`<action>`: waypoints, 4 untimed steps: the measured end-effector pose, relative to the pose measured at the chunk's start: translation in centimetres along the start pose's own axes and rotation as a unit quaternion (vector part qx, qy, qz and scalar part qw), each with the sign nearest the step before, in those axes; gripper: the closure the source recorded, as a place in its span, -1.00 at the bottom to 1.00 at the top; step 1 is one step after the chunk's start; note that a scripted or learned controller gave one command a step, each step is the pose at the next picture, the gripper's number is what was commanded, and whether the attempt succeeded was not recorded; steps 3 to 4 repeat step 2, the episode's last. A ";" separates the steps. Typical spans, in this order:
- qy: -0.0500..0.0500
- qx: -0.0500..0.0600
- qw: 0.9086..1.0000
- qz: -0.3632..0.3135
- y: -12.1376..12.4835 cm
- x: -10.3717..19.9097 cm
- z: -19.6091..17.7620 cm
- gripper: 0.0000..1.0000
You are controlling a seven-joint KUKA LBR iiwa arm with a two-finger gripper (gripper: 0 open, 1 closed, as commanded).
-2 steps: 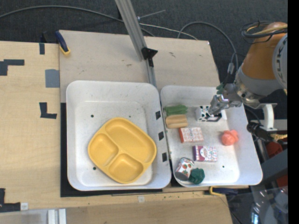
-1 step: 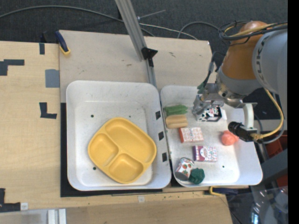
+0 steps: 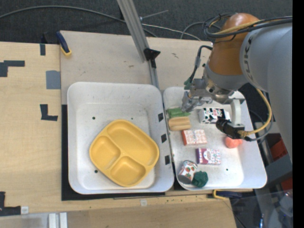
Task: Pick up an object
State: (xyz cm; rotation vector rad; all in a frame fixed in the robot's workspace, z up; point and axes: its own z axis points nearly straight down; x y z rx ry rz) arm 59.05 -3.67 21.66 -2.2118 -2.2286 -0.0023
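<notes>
My gripper (image 3: 189, 102) hangs over the far left part of the right bin (image 3: 251, 175). It is just above and to the right of a green block (image 3: 175, 112). A tan bread-shaped block (image 3: 179, 123) lies right in front of the green one. Close by on the right sits a white carton with black spots (image 3: 212, 114). Further forward are a pink box (image 3: 194, 137), a purple and pink carton (image 3: 209, 156), a round strawberry-print cup (image 3: 187, 170) and a dark green lump (image 3: 201, 178). An orange-red piece (image 3: 232, 142) lies at the right.
The left bin (image 3: 80, 103) holds a yellow divided tray (image 3: 124, 152). A grey metal post (image 3: 135, 25) slants down to the ridge between the bins. The bulky arm (image 3: 247, 46) overhangs the right bin's far right corner. Cables trail near the black connector (image 3: 228, 126).
</notes>
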 end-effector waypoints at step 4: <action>0.000 0.000 1.000 0.000 0.7 11.1 -0.7 1.00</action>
